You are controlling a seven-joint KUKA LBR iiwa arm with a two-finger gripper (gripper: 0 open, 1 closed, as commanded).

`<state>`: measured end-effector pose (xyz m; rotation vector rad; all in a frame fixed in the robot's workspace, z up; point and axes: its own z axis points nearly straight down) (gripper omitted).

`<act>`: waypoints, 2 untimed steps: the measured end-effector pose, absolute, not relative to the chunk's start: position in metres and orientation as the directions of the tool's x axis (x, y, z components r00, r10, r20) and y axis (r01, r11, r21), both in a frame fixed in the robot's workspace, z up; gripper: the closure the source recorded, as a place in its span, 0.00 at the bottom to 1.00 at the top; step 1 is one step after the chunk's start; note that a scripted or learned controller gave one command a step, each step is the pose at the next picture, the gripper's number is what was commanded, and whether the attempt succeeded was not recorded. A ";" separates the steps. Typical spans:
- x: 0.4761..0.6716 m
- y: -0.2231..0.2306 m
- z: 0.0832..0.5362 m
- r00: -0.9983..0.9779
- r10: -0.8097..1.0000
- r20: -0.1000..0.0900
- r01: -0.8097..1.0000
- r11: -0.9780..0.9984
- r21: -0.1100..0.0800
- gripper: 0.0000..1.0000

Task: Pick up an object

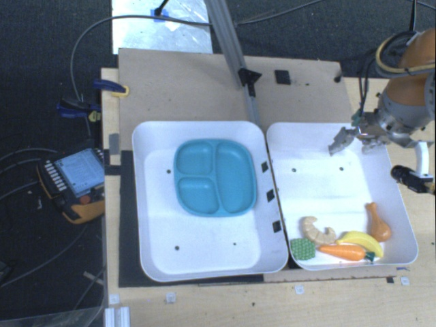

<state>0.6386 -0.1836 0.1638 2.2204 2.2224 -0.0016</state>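
Several toy foods lie in the near corner of the right bin [320,176]: a yellow banana [361,240], an orange carrot [343,252], a brown drumstick [378,223], a beige curled piece [317,231] and a green textured piece [303,249]. My gripper [355,144] hangs over the far right part of that bin, well away from the foods. It is open, with nothing between its fingers.
A blue divided plate [214,177] rests in the left bin [153,210]. A slanted metal pole [228,29] and a black clip [248,78] stand behind the bins. Cables and a handheld device [75,176] lie left of the bench.
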 end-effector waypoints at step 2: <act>0.645 -0.177 0.120 -0.008 1.000 -0.002 1.000 0.008 0.006 1.00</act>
